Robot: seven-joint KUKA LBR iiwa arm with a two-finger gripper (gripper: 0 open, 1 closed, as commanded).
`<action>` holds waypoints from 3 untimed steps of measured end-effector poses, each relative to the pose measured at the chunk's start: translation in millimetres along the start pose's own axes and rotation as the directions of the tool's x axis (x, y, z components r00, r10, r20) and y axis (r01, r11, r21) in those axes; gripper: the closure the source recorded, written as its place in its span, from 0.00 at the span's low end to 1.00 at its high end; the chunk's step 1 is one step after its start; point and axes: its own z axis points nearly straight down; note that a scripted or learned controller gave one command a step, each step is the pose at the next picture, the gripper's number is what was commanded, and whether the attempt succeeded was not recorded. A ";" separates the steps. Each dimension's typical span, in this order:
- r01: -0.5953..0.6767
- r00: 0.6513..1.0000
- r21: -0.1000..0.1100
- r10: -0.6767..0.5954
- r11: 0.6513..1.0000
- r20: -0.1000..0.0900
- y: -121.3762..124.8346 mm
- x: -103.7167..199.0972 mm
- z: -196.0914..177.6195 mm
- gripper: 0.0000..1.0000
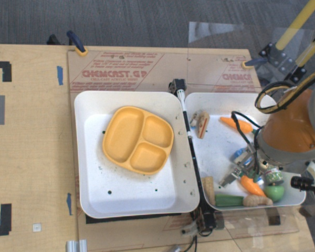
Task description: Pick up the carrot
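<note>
Sitting side by side on bench: two shallow white bins, left bin (89, 156) and right bin (212, 140). Resting in left bin, roughly centred: yellow-orange divided plate (138, 139) w/ three compartments, tilted a bit. Reaching in from right over right bin: grey arm w/ orange band (294, 130), black cables looping above it. Hovering low over right bin's front half: gripper (240, 169), metal fingers (231, 178) pointing down-left, tips looking narrow w/ nothing visibly pinched betw. them. Lying just beside gripper, to its lower right: carrot (249, 184), orange, partly tucked under wrist hardware, touching or nearly touching fingers, can't tell which. Lying at back of same bin, well apart from gripper: second carrot-like orange piece (236, 123), crossed by a black cable. Sitting along front wall of right bin: green cucumber-like piece (228, 199), tan potato-like lump (256, 200) next to it, round green item (274, 193) at the right, beige block (208, 189) standing at the left corner. Lying near right bin's back-left corner: small brown-and-tan object (201, 124), too small to ID. Lying under both bins: cardboard sheet w/ red print (115, 70).
</note>
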 end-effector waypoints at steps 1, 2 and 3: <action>0.240 0.971 0.002 -0.240 0.971 -0.006 3.8 7.3 11.0 0.00; 0.491 0.871 -0.007 -0.491 0.871 0.002 8.8 7.0 10.0 0.00; 0.492 0.871 -0.006 -0.492 0.871 0.006 9.3 6.7 -0.9 1.00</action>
